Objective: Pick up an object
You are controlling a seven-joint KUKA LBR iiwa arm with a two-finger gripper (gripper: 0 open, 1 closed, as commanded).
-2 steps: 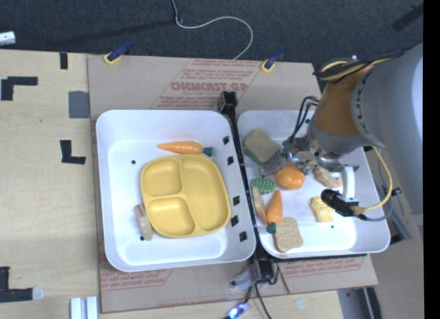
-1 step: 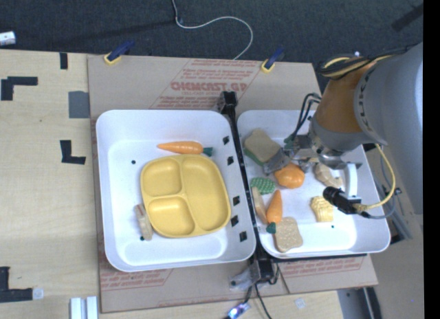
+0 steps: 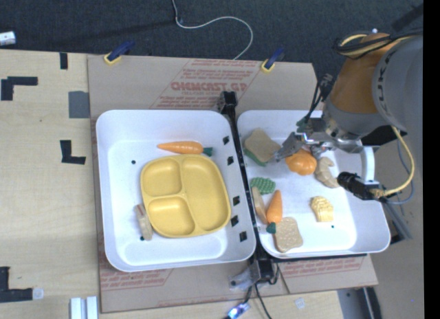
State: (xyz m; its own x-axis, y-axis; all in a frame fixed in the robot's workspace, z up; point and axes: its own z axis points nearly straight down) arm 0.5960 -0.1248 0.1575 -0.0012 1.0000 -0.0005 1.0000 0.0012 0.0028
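On a wooden bench, the right white bin (image 3: 371,242) holds an orange (image 3: 301,163) directly under the gripper (image 3: 300,147), whose state cannot be told; it looks light, smooth and round, best gripped across its middle.

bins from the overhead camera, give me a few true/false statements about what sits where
1. The yellow divided plate lies in the left bin. True.
2. A carrot lies on the plate. False: it lies on the bin floor beyond the plate.
3. The right bin also holds a carrot. True.
4. The gripper hangs over the left bin. False: it is over the right bin, by the orange round fruit.
5. The slice of bread is at the right bin's far edge. False: it lies at the near edge.
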